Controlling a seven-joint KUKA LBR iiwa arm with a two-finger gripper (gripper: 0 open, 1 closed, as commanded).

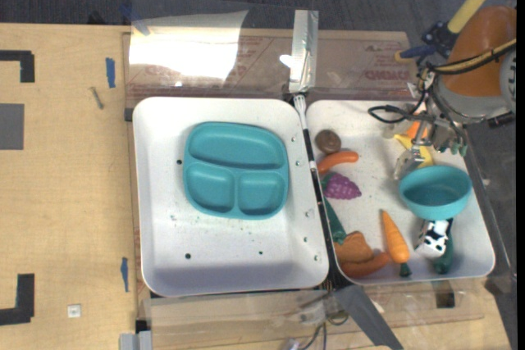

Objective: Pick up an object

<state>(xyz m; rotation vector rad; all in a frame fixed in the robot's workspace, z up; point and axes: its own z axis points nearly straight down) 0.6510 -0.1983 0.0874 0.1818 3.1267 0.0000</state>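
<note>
My gripper (pixel 413 153) hangs over the back right part of the right bin (pixel 373 131), below the arm's orange band. A teal bowl (pixel 435 189) sits directly in front of it, its back rim right at the gripper's tip; whether they touch is unclear. In the same bin lie a brown ball (pixel 328 141), an orange-red pepper (pixel 338 160), purple grapes (pixel 342 188), a carrot (pixel 394 235) and a black-and-white cow toy (pixel 433 238).
The left bin (pixel 156 201) holds a teal divided plate (pixel 236 168). Orange and red toy food (pixel 362 254) lies at the right bin's front edge. A clear plastic sheet (pixel 189 53) and a metal divider (pixel 304 45) stand behind the bins.
</note>
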